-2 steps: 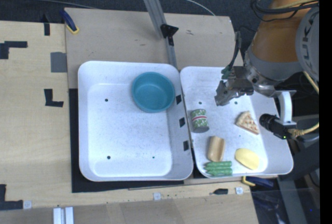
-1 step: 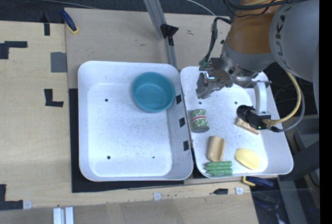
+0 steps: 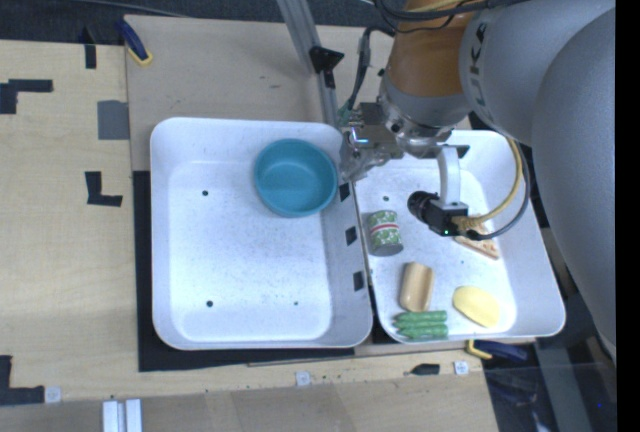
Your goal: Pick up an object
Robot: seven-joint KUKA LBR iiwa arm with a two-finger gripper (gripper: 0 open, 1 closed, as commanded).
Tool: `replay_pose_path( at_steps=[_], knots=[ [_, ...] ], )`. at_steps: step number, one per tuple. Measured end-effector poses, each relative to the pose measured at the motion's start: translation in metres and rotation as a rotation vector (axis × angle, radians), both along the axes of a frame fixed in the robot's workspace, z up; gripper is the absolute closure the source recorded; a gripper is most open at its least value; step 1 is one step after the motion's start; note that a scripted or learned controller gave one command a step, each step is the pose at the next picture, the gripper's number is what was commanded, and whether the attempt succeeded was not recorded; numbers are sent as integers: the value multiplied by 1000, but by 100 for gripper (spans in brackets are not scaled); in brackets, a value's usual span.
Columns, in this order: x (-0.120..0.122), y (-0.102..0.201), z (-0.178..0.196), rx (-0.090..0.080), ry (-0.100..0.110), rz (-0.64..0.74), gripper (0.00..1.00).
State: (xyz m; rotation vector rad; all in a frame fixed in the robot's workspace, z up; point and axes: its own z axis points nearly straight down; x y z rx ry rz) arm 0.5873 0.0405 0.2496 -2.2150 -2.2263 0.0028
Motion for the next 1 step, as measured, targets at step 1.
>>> replay_pose_path(
  at_steps=[1],
  knots=[
    [42,37,-6,0,-2,0,100]
  ],
)
